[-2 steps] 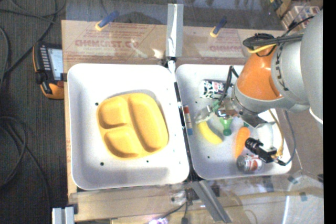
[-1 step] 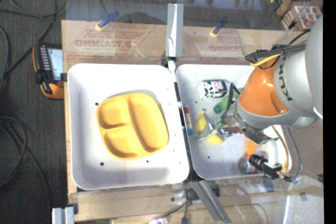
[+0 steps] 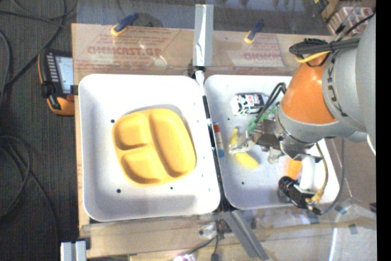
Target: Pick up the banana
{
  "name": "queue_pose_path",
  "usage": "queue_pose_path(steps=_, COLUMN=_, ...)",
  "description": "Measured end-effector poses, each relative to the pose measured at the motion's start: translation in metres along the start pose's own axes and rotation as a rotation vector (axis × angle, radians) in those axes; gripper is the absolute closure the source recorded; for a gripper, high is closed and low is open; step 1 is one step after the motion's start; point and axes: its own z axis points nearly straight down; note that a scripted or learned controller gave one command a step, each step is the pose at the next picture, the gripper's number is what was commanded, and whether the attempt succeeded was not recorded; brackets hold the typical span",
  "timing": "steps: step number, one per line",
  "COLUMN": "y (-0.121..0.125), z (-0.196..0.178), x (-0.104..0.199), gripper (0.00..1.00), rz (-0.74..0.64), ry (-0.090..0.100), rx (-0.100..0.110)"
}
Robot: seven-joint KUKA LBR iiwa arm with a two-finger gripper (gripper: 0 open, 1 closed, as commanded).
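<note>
The banana shows as a short yellow piece on the floor of the right bin, left of the middle. My gripper hangs low over the bin, just above and beside the banana, and partly covers it. Nothing can be made out in its grasp. The arm's orange band and grey wrist hide the right half of the bin.
A black-and-white packet lies at the back of the right bin. A small orange thing peeks out under the wrist. A pen-like stick lies along the divider. The left bin bears a yellow compartment tray.
</note>
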Motion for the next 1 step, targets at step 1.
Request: queue_pose_path(steps=1, y=0.0587, z=0.0926, x=-0.0415, gripper=0.00, rz=-0.049, ry=0.002, rx=-0.014)
